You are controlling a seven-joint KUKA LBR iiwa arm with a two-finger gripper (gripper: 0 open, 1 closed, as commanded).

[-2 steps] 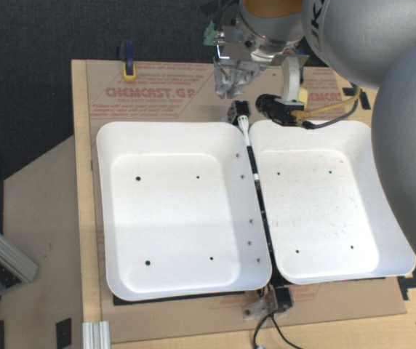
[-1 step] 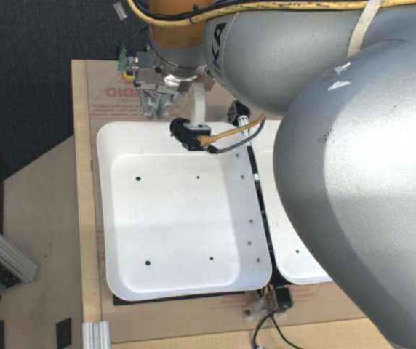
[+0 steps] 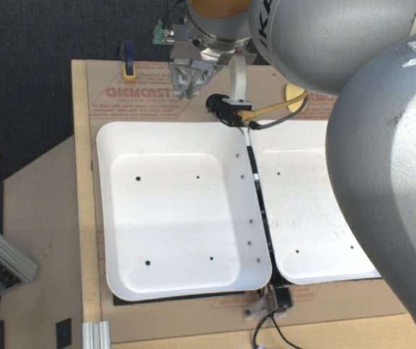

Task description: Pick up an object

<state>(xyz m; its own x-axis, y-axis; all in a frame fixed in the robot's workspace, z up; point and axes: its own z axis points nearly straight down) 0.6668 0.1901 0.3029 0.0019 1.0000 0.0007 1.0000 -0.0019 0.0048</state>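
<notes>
My gripper (image 3: 188, 86) hangs from the grey arm with its orange band, raised over the brown board just beyond the far rim of the left bin (image 3: 106, 195). It sits near that bin's far right corner. The left bin shows a white floor marked with small dark dots. The arm's big grey body covers most of the right bin (image 3: 302, 217), so what lies under it is hidden.
A blue and yellow clamp (image 3: 128, 59) stands on the board's far left edge. A pale yellow patch (image 3: 294, 93) shows on the board behind the right bin. The two bins meet along a dark seam (image 3: 259, 195). Cables and a small connector (image 3: 273, 300) lie at the front.
</notes>
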